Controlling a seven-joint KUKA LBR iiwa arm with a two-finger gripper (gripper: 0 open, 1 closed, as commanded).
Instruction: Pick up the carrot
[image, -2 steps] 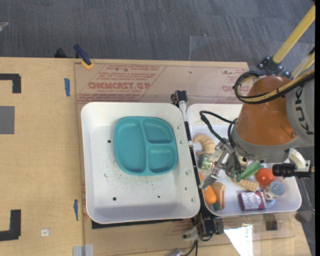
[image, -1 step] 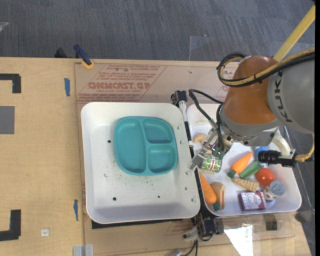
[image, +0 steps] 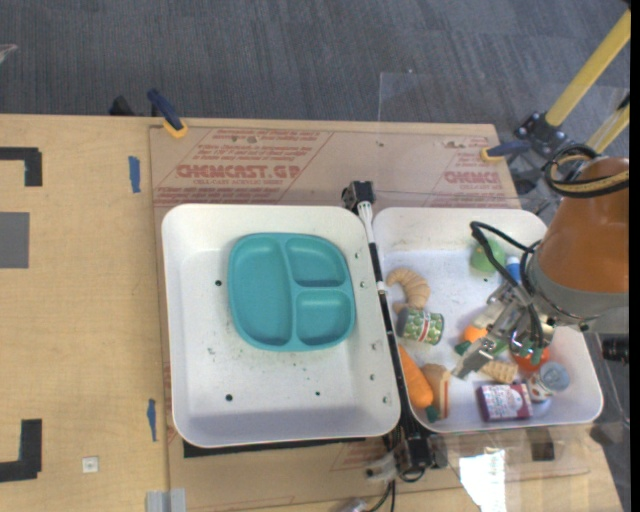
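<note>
Jaws: state cannot be told; the gripper (image: 487, 350) is a dark tangle low over the right bin (image: 455, 222), nothing visibly held.
Carrot (image: 415, 379): orange, lying lengthwise against that bin's left wall, near the front corner, apart from the gripper.
Adjoining: tan piece (image: 437, 385) touching its right side; small can (image: 421, 326) just behind; croissant (image: 411, 285) beyond; purple packet (image: 503, 401) toward the front right.
Left bin (image: 190, 330): teal divided plate (image: 291, 290).
Risk, judged: wall and tan neighbour crowd the carrot; a finger may strike the rim or pinch the wrong item.
</note>
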